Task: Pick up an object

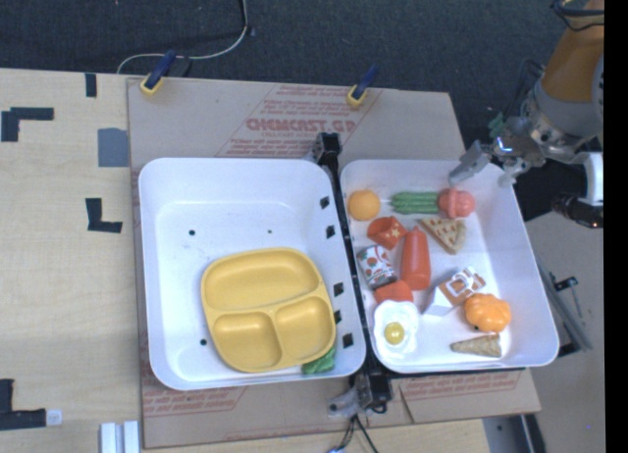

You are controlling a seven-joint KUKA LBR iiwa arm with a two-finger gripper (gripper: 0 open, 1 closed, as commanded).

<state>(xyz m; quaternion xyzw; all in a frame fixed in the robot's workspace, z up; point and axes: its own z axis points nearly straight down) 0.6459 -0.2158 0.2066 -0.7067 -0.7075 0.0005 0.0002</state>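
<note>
Camera view from above: two white bins side by side on the surface, and the arm leaning in from the right. The gripper hangs over the far right corner of the right bin, just above a pinkish-red round toy. Nothing sits between its fingers; beyond that, I cannot tell whether it is open or closed.

Down in the right bin, plenty to choose from: an orange ball by the divider, a green bean pod beside it, a red pepper, a waffle wedge and a long red sausage in the middle. Nearer the front lie a fried egg, a small orange pumpkin, a printed box and a tan wedge.

Over in the left bin, a yellow divided plate lies flat, with a bit of green leaf poking out at its near right corner.
</note>
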